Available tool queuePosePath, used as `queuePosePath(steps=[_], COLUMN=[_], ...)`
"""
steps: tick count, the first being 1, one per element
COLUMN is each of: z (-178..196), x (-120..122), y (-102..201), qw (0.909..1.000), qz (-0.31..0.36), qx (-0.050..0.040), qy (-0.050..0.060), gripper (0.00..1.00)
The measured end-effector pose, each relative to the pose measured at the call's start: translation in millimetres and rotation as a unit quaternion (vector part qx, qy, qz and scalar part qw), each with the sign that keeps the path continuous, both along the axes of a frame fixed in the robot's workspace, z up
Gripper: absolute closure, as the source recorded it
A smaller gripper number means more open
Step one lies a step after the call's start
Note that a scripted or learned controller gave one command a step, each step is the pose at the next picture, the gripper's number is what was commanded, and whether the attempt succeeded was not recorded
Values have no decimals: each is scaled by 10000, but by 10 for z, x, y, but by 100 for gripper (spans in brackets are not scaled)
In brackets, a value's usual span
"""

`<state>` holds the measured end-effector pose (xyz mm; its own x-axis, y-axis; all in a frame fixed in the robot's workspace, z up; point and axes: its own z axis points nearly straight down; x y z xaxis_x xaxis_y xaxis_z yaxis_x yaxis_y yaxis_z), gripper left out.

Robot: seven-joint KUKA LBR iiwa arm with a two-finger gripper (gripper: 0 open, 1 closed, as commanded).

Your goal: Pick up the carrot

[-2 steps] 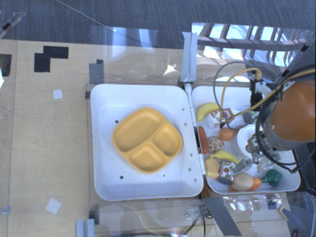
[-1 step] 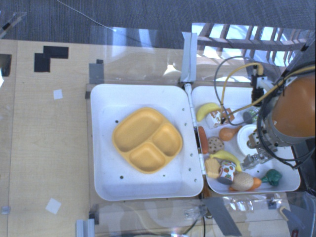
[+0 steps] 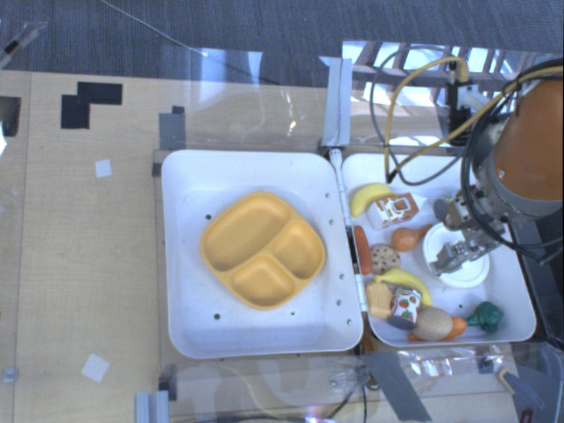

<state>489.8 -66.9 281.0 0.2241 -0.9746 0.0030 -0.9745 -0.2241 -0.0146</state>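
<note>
- Camera view, left bin point(image 3: 176, 236): holds a yellow divided plate point(image 3: 263, 249), nothing else.
- Right bin point(image 3: 520, 311), left wall: carrot point(image 3: 362, 249) lying lengthwise against it, beside a cookie point(image 3: 384, 257), below a banana point(image 3: 368, 196).
- Farther right: end effector point(image 3: 458, 256) over a white dish point(image 3: 458, 258), well apart from the carrot; released or clenched, cannot tell.
- Likely step: approach, not yet grasping.
- Next: travel left, line up along the carrot, descend clear of the wall.
</note>
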Motion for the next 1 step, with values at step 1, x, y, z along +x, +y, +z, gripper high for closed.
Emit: queuePosePath(steps=[1], z=[1264], x=[-7], y=[-775], qw=[9834], qz=[1815], qx=[-34], qy=[-12], gripper=[100])
